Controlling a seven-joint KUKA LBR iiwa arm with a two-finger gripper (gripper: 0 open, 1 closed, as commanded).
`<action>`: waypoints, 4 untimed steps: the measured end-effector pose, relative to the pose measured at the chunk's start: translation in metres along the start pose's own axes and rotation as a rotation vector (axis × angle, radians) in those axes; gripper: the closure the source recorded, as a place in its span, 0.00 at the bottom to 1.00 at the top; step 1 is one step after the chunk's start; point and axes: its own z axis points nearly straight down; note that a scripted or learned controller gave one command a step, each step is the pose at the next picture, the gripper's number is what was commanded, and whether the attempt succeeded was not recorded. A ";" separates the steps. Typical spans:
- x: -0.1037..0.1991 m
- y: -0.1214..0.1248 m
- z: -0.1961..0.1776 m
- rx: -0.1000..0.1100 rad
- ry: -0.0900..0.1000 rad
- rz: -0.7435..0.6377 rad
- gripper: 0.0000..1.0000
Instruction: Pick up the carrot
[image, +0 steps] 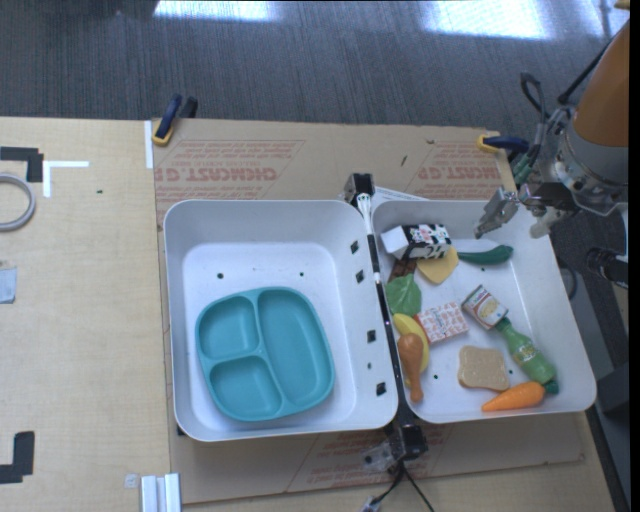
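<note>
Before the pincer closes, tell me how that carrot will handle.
The carrot looks like moulded plastic, so probably stiff and light. Its tapered, rounded body may roll or squirt from a pinch. It lies by the right bin's wall, which could crowd one finger.

Two white bins (265, 225) sit on a tan cardboard sheet (230, 165) printed with red lettering. The left bin holds a teal divided plate (264, 352). In the right bin lie an orange carrot (514, 397), a tan bread slice (484, 369), a green bottle (524, 352), a dark green pepper (486, 256), a black-and-white spotted carton (427, 238) and a yellow banana (412, 329).
</note>
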 end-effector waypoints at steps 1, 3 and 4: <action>0.069 -0.052 0.082 0.000 0.000 -0.032 0.00; 0.034 -0.113 0.048 -0.003 -0.001 -0.030 0.00; 0.035 -0.114 0.181 -0.001 0.000 -0.333 0.00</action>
